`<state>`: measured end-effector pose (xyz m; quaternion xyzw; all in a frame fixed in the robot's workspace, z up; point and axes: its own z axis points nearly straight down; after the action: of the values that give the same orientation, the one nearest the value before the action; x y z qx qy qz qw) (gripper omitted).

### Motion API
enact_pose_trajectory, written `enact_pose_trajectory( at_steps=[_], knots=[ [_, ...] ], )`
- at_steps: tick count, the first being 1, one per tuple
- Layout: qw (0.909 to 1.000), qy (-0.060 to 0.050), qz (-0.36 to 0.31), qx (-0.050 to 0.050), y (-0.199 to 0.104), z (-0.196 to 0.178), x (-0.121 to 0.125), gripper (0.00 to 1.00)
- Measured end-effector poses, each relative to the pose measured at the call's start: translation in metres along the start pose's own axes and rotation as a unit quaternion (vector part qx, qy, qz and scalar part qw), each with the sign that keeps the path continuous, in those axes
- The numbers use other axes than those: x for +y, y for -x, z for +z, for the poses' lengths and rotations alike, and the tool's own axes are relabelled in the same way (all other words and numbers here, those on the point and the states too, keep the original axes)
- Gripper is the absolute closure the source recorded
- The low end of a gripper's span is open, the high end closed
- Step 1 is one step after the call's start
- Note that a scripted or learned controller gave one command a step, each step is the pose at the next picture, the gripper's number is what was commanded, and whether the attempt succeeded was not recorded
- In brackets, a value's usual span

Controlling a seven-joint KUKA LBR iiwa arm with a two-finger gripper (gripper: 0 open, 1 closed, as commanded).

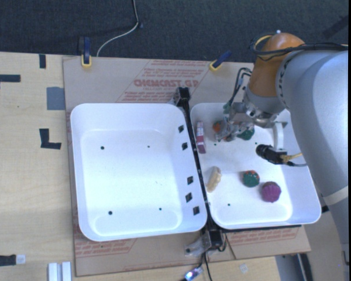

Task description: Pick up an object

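Over right bin (304, 212), arm's pincer (229, 132) reaches down.

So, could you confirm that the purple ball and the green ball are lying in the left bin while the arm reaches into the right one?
Not quite: the camera view shows the purple ball and the green ball lying in the right bin, not the left. The arm does reach into the right bin.

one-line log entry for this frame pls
arm: over right bin far end | gripper: low among small items, grasp unconfirmed | loose in bin: beige piece, green ball, purple ball | left bin: untouched
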<state>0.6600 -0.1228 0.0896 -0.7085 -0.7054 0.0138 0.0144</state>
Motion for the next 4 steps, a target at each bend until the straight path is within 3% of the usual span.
enact_pose_trajectory(
  at_steps=[1,2,3,4],
  knots=[
    [0.9997,0.023,-0.001,-0.002,0.034,-0.122,-0.058,1.00],
    [0.9998,0.021,-0.001,-0.002,0.058,-0.173,-0.106,1.00],
    [0.9997,0.023,-0.008,0.001,-0.031,-0.246,-0.121,1.00],
    [0.9997,0.025,-0.006,0.000,-0.069,-0.337,-0.123,1.00]
  ],
)
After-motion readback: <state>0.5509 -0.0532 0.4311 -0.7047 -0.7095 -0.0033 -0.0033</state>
